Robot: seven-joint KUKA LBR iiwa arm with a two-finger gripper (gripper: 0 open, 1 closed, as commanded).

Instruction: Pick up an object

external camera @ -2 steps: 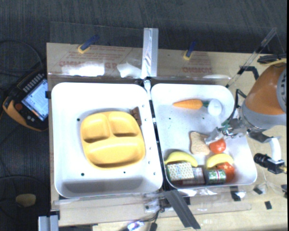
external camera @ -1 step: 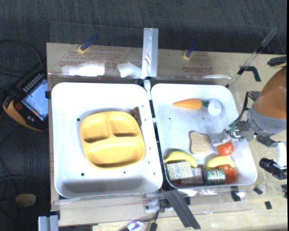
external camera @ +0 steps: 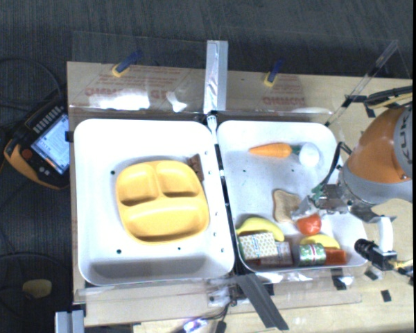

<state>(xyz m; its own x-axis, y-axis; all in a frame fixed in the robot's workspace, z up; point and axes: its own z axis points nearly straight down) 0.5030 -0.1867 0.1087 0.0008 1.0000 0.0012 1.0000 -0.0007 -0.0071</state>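
The right bin holds several toy foods. An orange carrot lies at the back beside a white round piece. A slice of bread lies mid-bin, with a red tomato just to its right. Along the front wall sit a banana, a small patterned box, a green-labelled can and a yellow lemon-like piece. My gripper hangs low over the right side of this bin, just above the tomato and beside the bread. Nothing shows in its grasp.
The left bin holds a yellow divided plate, with a small brown piece at its back right corner. A raised divider separates the bins. The grey and orange arm overhangs the right bin's right wall.
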